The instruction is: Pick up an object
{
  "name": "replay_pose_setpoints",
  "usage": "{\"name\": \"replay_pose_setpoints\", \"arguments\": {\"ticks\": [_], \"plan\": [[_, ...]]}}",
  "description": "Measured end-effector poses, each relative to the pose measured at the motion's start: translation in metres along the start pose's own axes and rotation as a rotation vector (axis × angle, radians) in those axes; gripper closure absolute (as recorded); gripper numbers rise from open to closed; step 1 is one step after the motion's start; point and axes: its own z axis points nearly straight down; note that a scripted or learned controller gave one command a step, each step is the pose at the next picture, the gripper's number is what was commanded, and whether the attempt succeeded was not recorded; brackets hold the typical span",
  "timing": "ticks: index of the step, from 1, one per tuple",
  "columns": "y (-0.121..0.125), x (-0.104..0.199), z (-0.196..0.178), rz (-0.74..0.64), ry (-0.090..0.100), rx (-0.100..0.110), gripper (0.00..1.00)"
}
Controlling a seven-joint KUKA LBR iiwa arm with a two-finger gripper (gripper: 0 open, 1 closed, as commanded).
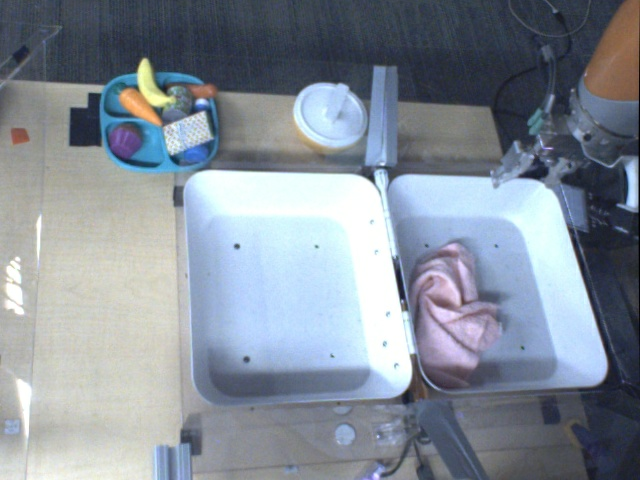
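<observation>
Only pink cloth (pixel 453 313) in right bin (pixel 560 230)

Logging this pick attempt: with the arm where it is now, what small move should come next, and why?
Probably a short move of the gripper inward and toward the near-left, to above the pink cloth. The gripper sits at the far edge of the right bin, while the cloth lies crumpled against that bin's left wall, well apart from it.

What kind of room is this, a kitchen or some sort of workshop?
Most likely a robot test lab, not a kitchen. A grey and orange arm reaches over two white bins; a pink cloth lies in the right one, and a blue tray of toy food sits on the bench.
</observation>
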Motion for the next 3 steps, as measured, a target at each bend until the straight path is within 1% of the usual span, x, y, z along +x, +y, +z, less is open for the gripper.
{"name": "replay_pose_setpoints", "arguments": {"ticks": [1,2,3], "plan": [[-0.066,0.015,0.114,-0.089,0.001,0.001,0.0],[-0.074,0.071,0.134,-0.273,-0.002,-0.013,0.0],[-0.166,0.058,0.134,-0.487,-0.006,-0.015,0.0]]}}
